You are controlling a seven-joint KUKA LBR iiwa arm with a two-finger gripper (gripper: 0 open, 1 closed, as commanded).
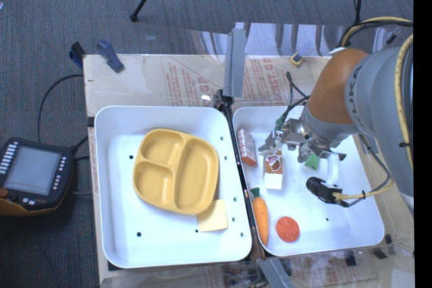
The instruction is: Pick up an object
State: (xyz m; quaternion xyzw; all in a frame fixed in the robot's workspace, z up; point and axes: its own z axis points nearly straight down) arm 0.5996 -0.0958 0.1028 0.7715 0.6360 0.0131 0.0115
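My gripper (289, 142) hangs low over the upper middle of the right bin (361, 222), below the orange band of the wrist. Just under and in front of it stands a small white and orange carton (273, 173). To its left, by the bin wall, lies a red and white packet (247, 147). A green block (312, 162) peeks out from under the gripper's right side, and a second green piece (279, 122) shows behind it. An orange carrot (261, 218) and a flat red disc (287, 228) lie near the front of that bin.
The left bin (115, 212) bears a yellow divided plate (177, 170) and a pale yellow square slice (214, 218) at its front right. A black cable plug (320, 188) hangs off the arm over the right bin. The arm's grey body covers the bin's right side.
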